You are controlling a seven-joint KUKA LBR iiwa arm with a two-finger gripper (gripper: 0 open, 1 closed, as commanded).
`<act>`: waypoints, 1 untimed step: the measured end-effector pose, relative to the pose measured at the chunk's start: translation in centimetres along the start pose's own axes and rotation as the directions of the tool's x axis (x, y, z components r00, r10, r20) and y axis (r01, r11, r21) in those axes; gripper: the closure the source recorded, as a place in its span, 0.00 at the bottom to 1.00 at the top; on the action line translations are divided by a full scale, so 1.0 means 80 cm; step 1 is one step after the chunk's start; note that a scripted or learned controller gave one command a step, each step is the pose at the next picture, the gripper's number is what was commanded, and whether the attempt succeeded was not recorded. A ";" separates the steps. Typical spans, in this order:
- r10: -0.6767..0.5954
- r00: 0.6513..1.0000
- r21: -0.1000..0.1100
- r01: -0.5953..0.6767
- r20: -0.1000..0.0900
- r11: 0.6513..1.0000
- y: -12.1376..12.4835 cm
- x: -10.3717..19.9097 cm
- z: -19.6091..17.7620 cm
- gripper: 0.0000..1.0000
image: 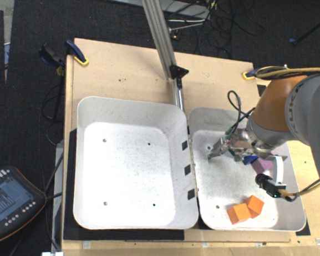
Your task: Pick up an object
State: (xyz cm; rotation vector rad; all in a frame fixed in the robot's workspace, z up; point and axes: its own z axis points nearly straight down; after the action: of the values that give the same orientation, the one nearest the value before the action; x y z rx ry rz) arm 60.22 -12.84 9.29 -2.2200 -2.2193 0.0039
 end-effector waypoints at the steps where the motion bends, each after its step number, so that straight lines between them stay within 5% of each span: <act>1: 0.001 1.000 -0.005 -0.001 0.000 1.000 0.002 0.000 -0.016 1.00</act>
State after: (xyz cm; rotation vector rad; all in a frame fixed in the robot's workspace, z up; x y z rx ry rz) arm 60.37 -12.87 10.58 -2.2237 -2.2214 -0.0016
